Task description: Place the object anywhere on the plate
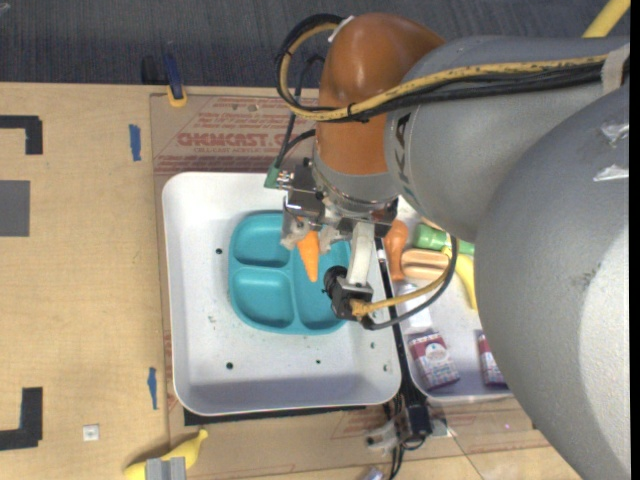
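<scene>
A teal plate (pixel 262 280) with compartments lies in the left white bin (pixel 195 338). My gripper (pixel 312 234) hangs over the plate's right part, below the orange wrist band. A small orange carrot (pixel 310 256) points down from between its fingers, which are shut on its upper end. The carrot's tip is over the plate's right side, near the divider ridges. I cannot tell whether the tip touches the plate. The arm hides the plate's upper right edge.
The right bin (pixel 455 393) holds a hot dog toy (pixel 422 262), a green item (pixel 434 236), an orange piece (pixel 398 236) and two small red-and-white packets (pixel 432 356). A cable with a black plug (pixel 345 296) hangs beside the gripper. Brown cardboard (pixel 80 268) lies to the left.
</scene>
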Action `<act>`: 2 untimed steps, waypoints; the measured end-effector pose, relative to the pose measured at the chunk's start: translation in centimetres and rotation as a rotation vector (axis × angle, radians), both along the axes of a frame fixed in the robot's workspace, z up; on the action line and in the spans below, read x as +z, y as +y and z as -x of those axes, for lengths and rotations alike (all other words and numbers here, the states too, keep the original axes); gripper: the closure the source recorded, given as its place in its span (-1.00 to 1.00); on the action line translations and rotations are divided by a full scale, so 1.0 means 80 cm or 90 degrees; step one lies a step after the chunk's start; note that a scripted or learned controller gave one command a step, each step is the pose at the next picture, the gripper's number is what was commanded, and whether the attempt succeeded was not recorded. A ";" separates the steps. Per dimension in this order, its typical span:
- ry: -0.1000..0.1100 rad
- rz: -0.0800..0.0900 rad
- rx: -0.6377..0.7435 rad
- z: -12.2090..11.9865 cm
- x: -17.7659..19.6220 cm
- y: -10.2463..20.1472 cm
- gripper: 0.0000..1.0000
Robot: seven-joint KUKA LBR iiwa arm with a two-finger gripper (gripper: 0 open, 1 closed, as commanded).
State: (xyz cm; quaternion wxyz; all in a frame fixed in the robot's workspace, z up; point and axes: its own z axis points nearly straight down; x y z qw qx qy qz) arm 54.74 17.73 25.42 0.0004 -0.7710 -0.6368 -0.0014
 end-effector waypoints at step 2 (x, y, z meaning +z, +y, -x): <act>0.002 0.003 -0.111 -0.034 0.002 0.060 -1.00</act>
